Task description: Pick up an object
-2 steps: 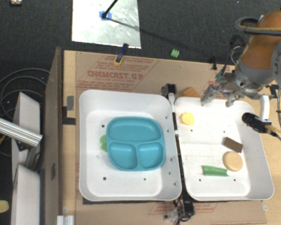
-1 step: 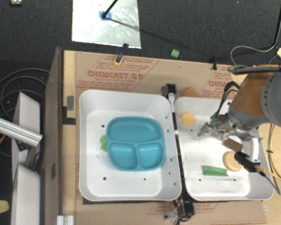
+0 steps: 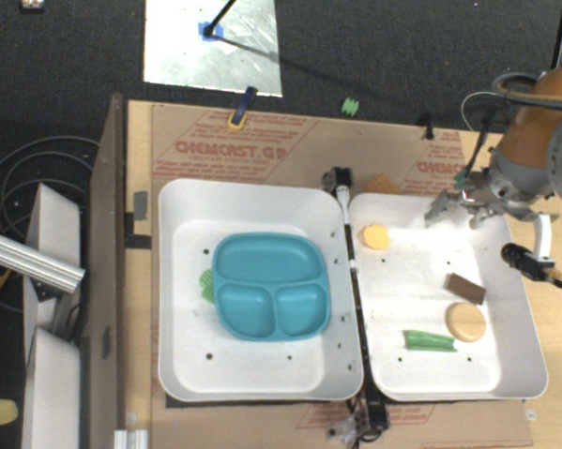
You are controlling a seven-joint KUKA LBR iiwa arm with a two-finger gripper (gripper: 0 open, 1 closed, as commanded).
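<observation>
- Nearest the camera, a green bean-shaped piece (image 3: 430,341) lies in the right bin (image 3: 513,376) close to its front edge, with bare white floor between it and the front rim.
- Just behind it sits a round tan disc (image 3: 466,321), touching or nearly touching a small brown block (image 3: 465,289) toward the bin's right side.
- A yellow round piece (image 3: 375,237) rests alone near the right bin's back left corner, close to the wall shared with the left bin (image 3: 179,289); open floor separates it from the other pieces.
- A blue divided tray (image 3: 270,286) takes up the middle of the left bin, with a green scrap (image 3: 206,282) peeking out at its left edge.
- Over the right bin's back right corner hangs the claw (image 3: 459,206); whether it is open or closed cannot be told, and nothing is seen between its tips.
- Both bins sit on a cardboard-covered tabletop (image 3: 266,148).
</observation>
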